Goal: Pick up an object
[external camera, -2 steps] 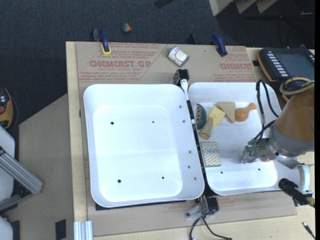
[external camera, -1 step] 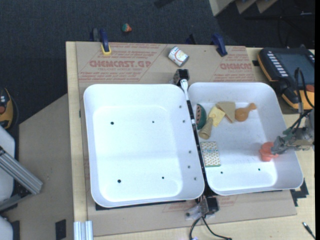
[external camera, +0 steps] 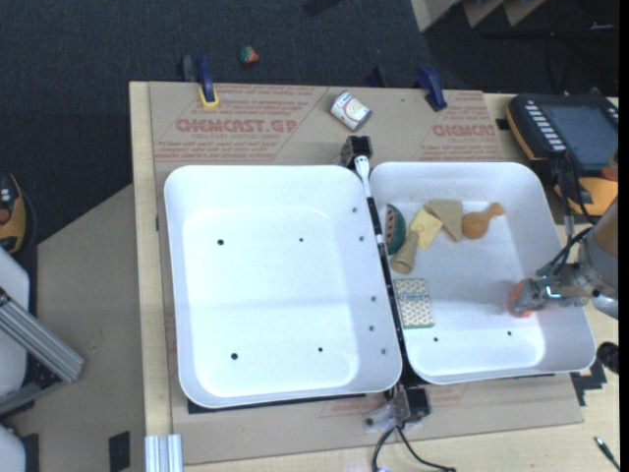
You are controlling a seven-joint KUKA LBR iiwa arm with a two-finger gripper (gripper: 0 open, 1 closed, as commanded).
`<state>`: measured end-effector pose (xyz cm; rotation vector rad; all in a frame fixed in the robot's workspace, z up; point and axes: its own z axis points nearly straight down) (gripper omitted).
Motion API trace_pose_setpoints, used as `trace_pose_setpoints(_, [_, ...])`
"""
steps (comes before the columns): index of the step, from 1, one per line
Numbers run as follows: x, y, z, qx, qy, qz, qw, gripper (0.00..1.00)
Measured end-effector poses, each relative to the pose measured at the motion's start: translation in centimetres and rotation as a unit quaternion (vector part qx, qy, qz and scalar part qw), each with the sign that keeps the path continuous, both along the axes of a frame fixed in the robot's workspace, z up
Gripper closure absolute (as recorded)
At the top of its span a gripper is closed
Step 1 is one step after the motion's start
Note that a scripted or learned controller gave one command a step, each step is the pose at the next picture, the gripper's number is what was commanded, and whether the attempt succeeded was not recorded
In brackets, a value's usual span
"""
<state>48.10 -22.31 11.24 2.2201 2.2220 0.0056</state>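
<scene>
Down at the right edge of the right bin (external camera: 491,180), a small red object (external camera: 519,300) lies on the white floor, and the claw (external camera: 536,293) sits right against it, reaching in from the right; whether its tips are spread or closed on the red object cannot be told, since the metal parts blur together there. Further left in the same bin, a cluster of things lies near the top: a brown pear-shaped object (external camera: 479,222), a tan flat piece (external camera: 446,214) touching a pale yellow block (external camera: 426,227), and a tan cylinder (external camera: 406,254) just below them. A watermelon-slice toy (external camera: 393,228) rests against the bin's left wall, and a patterned square card (external camera: 414,303) lies lower down, well apart from the red object. The left bin (external camera: 177,264) stands just beside, its rim touching the right one. Both rest on a brown board (external camera: 246,126) over the bench (external camera: 138,313). A small white box (external camera: 350,110) sits on the board above the bins, between two blue clamps (external camera: 429,87). A black and orange tablet-like device (external camera: 570,131) lies at the far right.
</scene>
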Motion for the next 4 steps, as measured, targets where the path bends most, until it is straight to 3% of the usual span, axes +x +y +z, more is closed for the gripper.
trace_pose_setpoints(1, [0.3, 0.7, -0.4, -0.0059, -0.008, 0.0, 1.0, 1.0])
trace_pose_setpoints(2, [-0.1, 0.9, 0.0, -0.0032, -0.001, -0.001, 1.0, 1.0])
trace_pose_setpoints(4, [-0.1, 0.9, 1.9, -0.0049, -0.003, -0.001, 1.0, 1.0])
